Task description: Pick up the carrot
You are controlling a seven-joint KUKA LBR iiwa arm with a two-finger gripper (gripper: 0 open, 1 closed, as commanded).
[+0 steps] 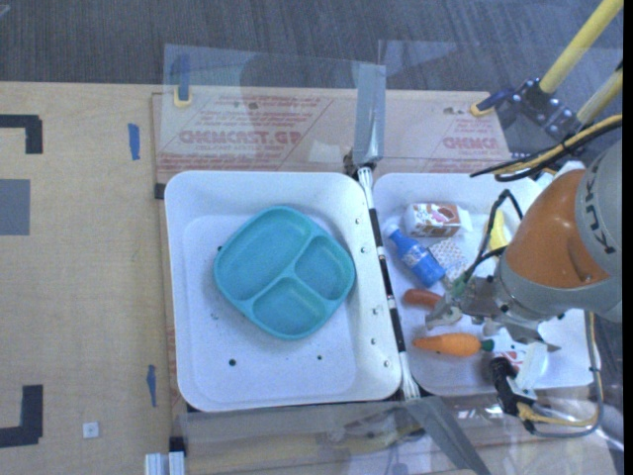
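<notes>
The grey arm with its orange band (559,240) is reaching in from the right and hanging over the right bin (569,359), its gripper (457,303) pointing toward the middle divider. The carrot (450,344) is lying flat on the floor of that same bin, near its front edge, orange body pointing left and a bit of green at its right end. It is sitting just below the gripper in the view, not between the fingers, and whether those fingers are apart or together is something I cannot tell from here, since dark metal and cables are crowding the wrist.

A small reddish-orange piece (423,297) is resting just left of the gripper. Above it a blue bottle (414,256) is lying at a slant, and a white-and-red packet (434,219) is sitting near the back of the bin.

In the left bin (198,201) a teal divided plate (285,271) is lying tilted on the white floor, its three compartments facing up.
</notes>
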